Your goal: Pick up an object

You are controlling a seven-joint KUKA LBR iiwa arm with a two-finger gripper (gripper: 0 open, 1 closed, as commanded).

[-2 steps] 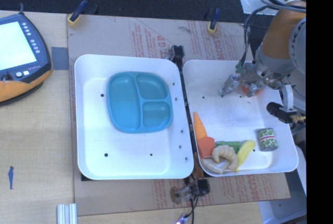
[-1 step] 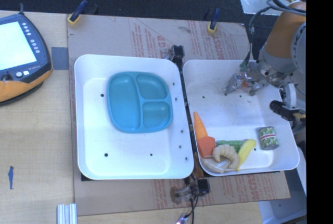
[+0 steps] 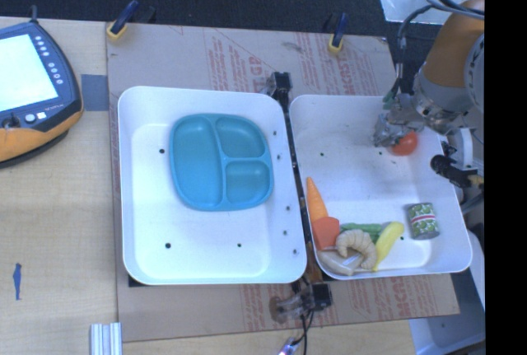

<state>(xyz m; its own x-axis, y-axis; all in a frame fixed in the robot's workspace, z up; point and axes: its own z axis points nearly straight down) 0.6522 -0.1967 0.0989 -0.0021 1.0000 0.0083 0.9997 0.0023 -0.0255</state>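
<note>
My gripper (image 3: 390,133) hangs low over the far right part of the right bin (image 3: 346,172), right beside a small red tomato (image 3: 404,145) that lies just right of its fingertips. Along the bin's front lie an orange carrot (image 3: 318,205), a red piece (image 3: 327,231), a green pod (image 3: 362,227), a yellow banana (image 3: 389,243), a beige shrimp (image 3: 354,245) and a small green and red packet (image 3: 423,220). The tomato touches or nearly touches the fingers; I cannot tell whether it sits between them.
The left bin (image 3: 148,254) holds a blue divided plate (image 3: 221,161). A tablet pendant (image 3: 33,90) lies on the bench at far left. Clamps (image 3: 122,20) grip the cardboard at the back. The grey and orange arm (image 3: 453,57) fills the right bin's far right corner.
</note>
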